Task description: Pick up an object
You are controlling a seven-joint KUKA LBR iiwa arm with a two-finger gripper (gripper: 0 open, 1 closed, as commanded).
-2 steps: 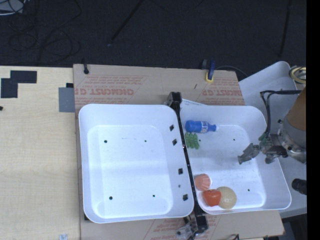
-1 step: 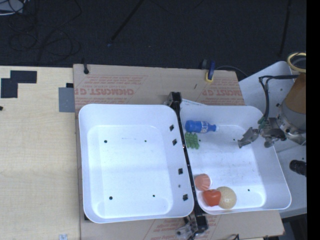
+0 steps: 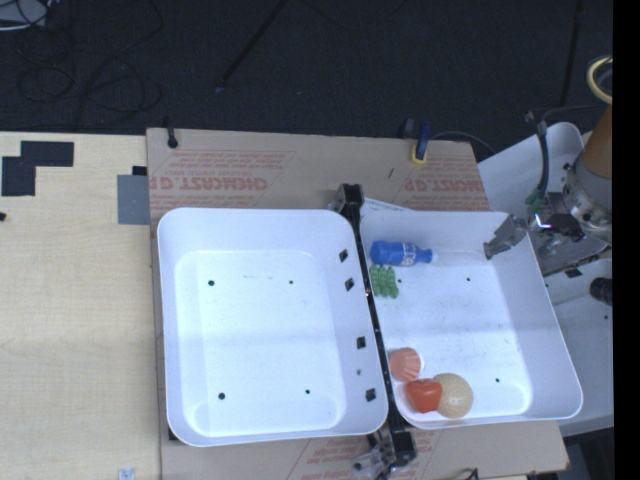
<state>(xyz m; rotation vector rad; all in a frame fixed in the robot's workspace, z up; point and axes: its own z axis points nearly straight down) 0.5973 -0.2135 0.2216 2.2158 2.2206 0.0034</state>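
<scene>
Camera view puts my gripper (image 3: pixel 507 236) at the far right rim of the right bin (image 3: pixel 520 368), above it, and I cannot tell its state. The arm (image 3: pixel 590 183) leans in from the right edge. In that bin I see a blue bottle (image 3: pixel 400 254) and a green piece (image 3: pixel 384 282) near the divider, with three rounded objects (image 3: pixel 430 383) clustered at the near corner. Both bins sit on cardboard (image 3: pixel 260 168) over a pale wooden bench (image 3: pixel 70 318); dark floor with cables (image 3: pixel 90 58) lies beyond.
</scene>
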